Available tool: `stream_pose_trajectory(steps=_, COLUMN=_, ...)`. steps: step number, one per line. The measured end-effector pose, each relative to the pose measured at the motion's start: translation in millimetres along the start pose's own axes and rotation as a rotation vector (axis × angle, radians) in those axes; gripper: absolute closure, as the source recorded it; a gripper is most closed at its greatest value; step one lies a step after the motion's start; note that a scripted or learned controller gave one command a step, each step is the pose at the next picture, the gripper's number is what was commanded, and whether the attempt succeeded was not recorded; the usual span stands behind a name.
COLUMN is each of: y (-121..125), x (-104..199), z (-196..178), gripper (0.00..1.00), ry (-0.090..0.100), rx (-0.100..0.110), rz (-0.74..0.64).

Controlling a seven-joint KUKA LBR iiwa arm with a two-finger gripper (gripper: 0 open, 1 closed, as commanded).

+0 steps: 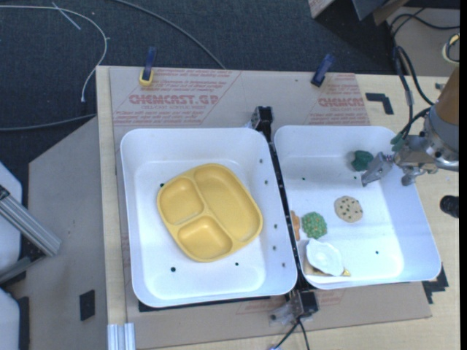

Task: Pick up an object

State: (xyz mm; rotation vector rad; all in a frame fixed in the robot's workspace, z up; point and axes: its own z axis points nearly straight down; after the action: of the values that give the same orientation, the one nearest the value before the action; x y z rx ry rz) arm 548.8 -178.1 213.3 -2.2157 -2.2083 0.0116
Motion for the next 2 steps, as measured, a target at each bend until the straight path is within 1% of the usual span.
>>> stream_pose_trajectory(steps=1, y=2.9, x=0.4, z=-7.1, gripper=0.0, ry=-0.003, rx=-0.013, rz=-0.004)
stream_pose_trajectory(steps=2, y=-2.4, x=2.6, z=54.7, gripper=0.0, ry=-0.001, rx=-0.007, rz=-0.003)
